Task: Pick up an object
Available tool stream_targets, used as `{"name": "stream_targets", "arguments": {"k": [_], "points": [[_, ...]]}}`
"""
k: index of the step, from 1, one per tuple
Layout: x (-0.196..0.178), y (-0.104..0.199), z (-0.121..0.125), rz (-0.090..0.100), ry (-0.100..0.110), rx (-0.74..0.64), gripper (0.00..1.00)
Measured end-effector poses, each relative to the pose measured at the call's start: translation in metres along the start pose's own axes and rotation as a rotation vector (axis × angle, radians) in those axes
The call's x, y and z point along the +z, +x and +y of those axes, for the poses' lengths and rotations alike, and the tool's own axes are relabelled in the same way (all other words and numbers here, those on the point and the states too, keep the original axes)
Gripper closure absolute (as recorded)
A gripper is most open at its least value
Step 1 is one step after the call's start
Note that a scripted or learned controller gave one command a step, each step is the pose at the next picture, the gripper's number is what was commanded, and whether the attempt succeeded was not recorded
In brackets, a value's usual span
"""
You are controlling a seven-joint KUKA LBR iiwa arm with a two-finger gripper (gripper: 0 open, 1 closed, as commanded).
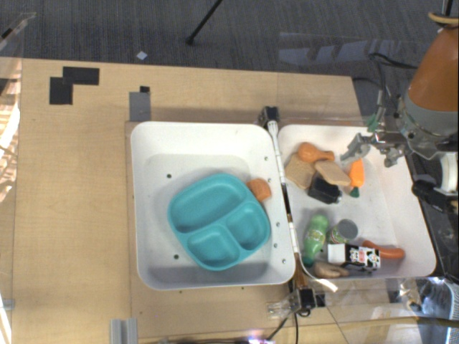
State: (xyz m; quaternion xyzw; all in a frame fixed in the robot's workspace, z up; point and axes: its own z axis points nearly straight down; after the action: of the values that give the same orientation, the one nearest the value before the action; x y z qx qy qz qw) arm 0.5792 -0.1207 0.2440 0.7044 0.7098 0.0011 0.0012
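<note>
Carrot: lies in right bin, at 7 o'clock of gripper. Fingers spread, nothing between them. Pick not yet made.

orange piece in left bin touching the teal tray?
Touching. Camera view shows the orange piece pressed against the teal divided tray at its upper right rim, no gap.

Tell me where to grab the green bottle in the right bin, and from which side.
Grip the green bottle across its middle, coming straight down from above. It appears to lie on its side, its long flanks exposed; a grey disc sits close on its right, so keep the hand narrow.
</note>
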Motion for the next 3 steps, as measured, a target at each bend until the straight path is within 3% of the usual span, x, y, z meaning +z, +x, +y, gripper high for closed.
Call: {"name": "stream_targets", "arguments": {"k": [1, 2, 3], "points": [[0.152, -0.041, 0.014, 0.004, -0.01, 0.62, 0.0], [0.138, -0.038, 0.018, 0.008, -0.019, 0.612, 1.0], [0.048, -0.049, 0.002, 0.001, -0.001, 1.107, 1.0]]}}
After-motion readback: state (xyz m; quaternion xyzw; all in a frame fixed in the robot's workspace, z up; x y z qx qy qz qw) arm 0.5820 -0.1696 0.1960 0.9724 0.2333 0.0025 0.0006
